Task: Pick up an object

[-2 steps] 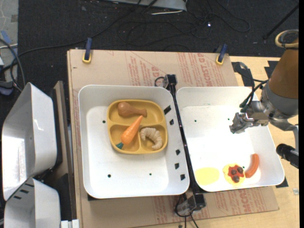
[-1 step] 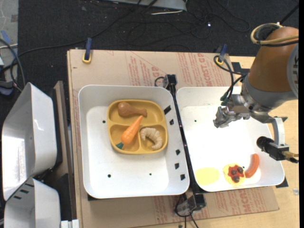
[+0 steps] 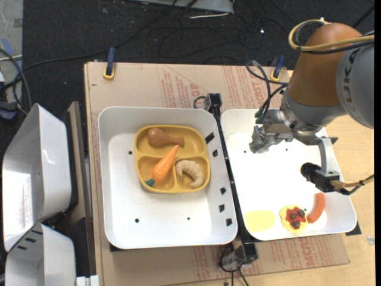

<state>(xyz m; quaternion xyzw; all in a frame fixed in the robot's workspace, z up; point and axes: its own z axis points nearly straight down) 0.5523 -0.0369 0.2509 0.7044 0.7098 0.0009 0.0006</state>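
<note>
In the left bin point(image 3: 119, 177) a yellow divided plate point(image 3: 141, 173) carries a brown drumstick point(image 3: 164, 137), an orange carrot point(image 3: 165, 163) and a pale shrimp point(image 3: 190, 171). The right bin point(image 3: 268, 177) holds a flat yellow piece point(image 3: 260, 220), a small red and yellow piece point(image 3: 293, 217) and an orange-red sausage point(image 3: 317, 208) along its near edge. My gripper point(image 3: 262, 142) hangs above the far left part of the right bin, well away from those three items and with nothing visibly in it.
The grey arm with its orange band point(image 3: 324, 58) comes in from the upper right over the right bin. A black fitting point(image 3: 315, 174) sits by that bin's right side. Spare white bins point(image 3: 33, 171) stand off the bench at the left. Cables cross the dark floor behind.
</note>
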